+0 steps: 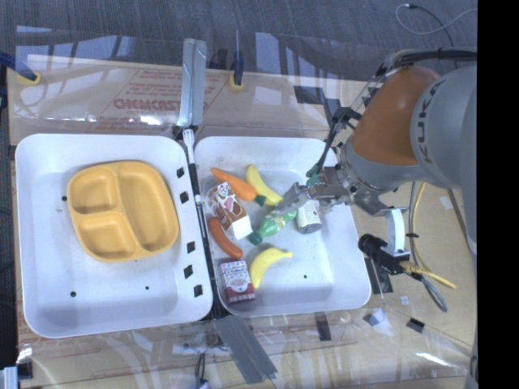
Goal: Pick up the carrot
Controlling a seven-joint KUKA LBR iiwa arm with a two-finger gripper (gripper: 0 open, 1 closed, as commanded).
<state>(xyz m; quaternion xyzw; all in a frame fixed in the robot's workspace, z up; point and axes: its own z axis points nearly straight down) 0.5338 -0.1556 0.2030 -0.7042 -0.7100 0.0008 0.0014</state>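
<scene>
A: What's biggest here?

B: The worktop [105, 96], covered in a glossy clear sheet with red printing under it. Then the arm [422, 128], smooth grey casing with a rounded orange band, reaching in from the right.

A: And the bins?

B: Two shallow white plastic ones with rounded corners. The left bin [40, 298] carries a yellow plate [122, 211], matte, split into three compartments. The right bin [340, 286] holds the small things.

A: Such as?

B: Two curved yellow bananas, one [261, 183] near the top and one [268, 261] lower; a flat printed box [227, 209]; a red packet [235, 282] at the bottom edge; a reddish sausage [225, 237]; a green bottle [272, 224]; a small silvery can [308, 217].

A: The carrot?

B: The carrot [235, 185] lies in the upper left of the right bin, smooth, orange and tapered. Its long axis runs diagonally, from upper left to lower right, just beside the upper banana.

A: The gripper?

B: The gripper [302, 194] sits low over the bottle and can, right of the carrot. I can't tell how wide it stands, and nothing is visibly held.
</scene>
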